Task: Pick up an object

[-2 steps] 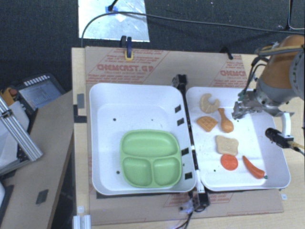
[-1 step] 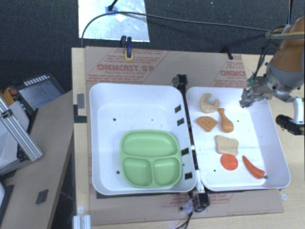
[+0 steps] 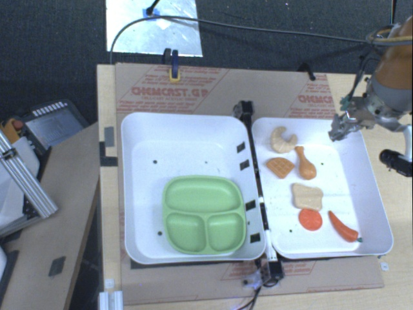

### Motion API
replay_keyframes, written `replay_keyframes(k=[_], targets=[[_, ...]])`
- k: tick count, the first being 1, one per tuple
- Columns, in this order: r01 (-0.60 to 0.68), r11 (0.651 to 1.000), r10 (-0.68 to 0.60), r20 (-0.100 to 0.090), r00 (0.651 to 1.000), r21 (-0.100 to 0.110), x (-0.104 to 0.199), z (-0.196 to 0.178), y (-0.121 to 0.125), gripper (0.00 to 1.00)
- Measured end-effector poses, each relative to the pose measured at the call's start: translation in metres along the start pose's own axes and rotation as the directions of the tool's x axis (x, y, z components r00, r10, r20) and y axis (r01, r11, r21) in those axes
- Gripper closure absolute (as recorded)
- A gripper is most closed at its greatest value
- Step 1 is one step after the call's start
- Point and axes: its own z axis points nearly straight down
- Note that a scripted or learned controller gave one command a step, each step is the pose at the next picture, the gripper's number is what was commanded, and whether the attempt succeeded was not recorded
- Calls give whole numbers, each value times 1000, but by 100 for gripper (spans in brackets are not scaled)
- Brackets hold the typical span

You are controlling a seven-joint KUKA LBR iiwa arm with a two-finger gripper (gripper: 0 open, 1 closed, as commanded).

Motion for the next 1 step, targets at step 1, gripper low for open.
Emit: replay_keyframes(k=[1], targets=[[6,1000,-6,-3,1000,2,52,-1,8,100]])
